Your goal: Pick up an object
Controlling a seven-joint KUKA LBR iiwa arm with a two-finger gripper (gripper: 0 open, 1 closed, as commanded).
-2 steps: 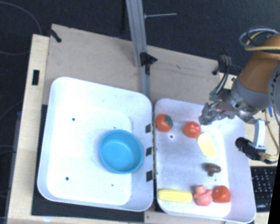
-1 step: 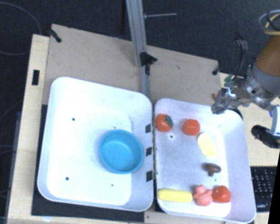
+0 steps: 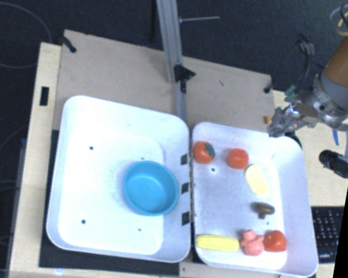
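**Arm poised at the far corner of the right bin, nothing picked yet**

Seen from above, two shallow white bins sit side by side on a bench. The left bin [image 3: 73, 217] holds a blue bowl [image 3: 150, 187] near its middle. The right bin [image 3: 304, 211] holds several small toy foods: a red tomato with a green top [image 3: 203, 152] and a plain red ball-like fruit [image 3: 238, 158] along the far edge, a pale yellow oval piece [image 3: 257, 180] just beside them, a small brown mushroom-like piece [image 3: 263, 210] in the middle, and along the near edge a yellow corn-like piece [image 3: 217, 243], a pink lumpy piece [image 3: 251, 243] and a red fruit [image 3: 274, 241], the last two touching.

The grey arm with its orange band reaches in from the right. Its gripper [image 3: 279, 125] hangs above the right bin's far right corner, apart from every object. Whether the fingers are wide or narrow is too small to tell; nothing shows between them.

This looks like the approach step. The next move likely calls for choosing a target, perhaps the nearby yellow oval, centring over it and descending.
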